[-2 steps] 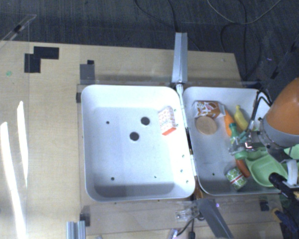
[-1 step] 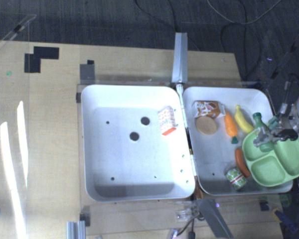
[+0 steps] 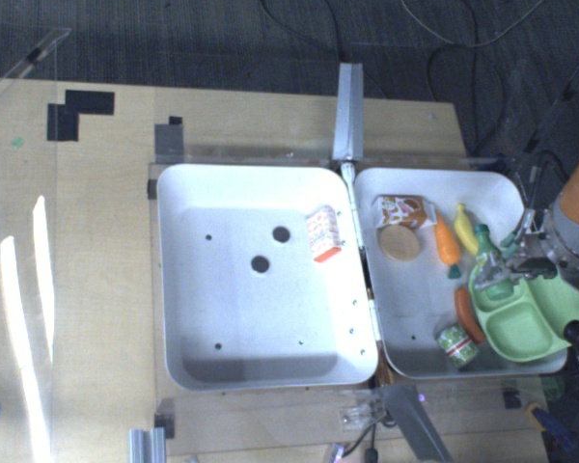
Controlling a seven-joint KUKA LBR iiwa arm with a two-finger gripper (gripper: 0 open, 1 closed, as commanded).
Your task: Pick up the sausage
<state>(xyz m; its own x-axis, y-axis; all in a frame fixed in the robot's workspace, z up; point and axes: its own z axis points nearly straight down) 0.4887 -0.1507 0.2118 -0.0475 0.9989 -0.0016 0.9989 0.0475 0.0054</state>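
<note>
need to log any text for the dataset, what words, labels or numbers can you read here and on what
None can be read.
Small box in the left bin: red and white print, too blurred to read.
Packet in the right bin: brown and white print, too blurred.
Green can in the right bin: patterned label, too small to read.
Black marks on the bench: plain shapes, no letters.

Pale wooden desk (image 3: pixel 87 287) bearing two shallow white bins side by side: left bin (image 3: pixel 174 287) and right bin (image 3: pixel 396 345), rims almost touching. Black L-shaped tape mark (image 3: pixel 75 112) near the far left corner, well apart from both
</note>
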